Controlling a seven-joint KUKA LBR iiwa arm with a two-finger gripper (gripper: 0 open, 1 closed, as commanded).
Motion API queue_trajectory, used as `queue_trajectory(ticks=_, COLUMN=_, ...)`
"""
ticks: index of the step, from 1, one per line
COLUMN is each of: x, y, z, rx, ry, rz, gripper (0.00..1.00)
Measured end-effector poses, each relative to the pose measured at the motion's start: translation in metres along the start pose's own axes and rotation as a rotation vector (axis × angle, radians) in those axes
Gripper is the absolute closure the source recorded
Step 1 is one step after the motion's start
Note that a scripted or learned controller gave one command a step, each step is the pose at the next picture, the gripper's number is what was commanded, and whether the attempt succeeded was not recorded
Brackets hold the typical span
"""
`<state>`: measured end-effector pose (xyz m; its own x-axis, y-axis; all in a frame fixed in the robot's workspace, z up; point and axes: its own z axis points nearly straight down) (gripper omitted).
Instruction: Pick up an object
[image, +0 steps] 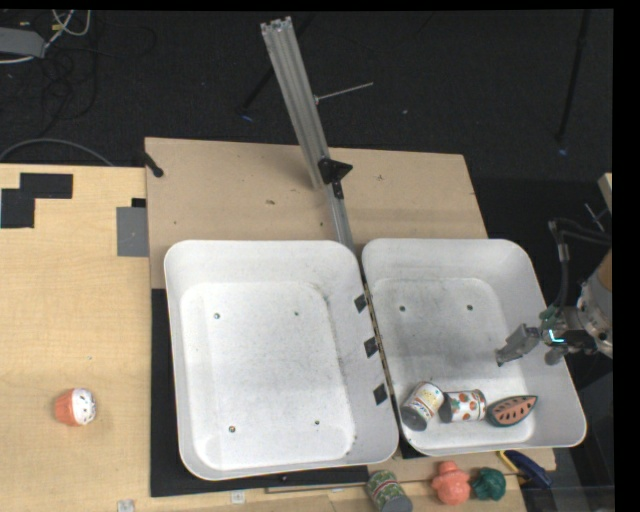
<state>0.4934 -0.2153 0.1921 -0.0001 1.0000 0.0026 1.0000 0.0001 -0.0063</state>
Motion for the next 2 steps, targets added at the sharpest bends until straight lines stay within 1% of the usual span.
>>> queue_trajectory(ticks=1, x=0.000, y=0.001, z=-0.002, rx=-0.004, ry=-0.001, rz=0.001, gripper=0.00)
queue_trajectory(ticks=2, x=0.005, y=0.004, z=0.043, rx=0.001, ry=0.001, rz=-0.001, gripper=0.00)
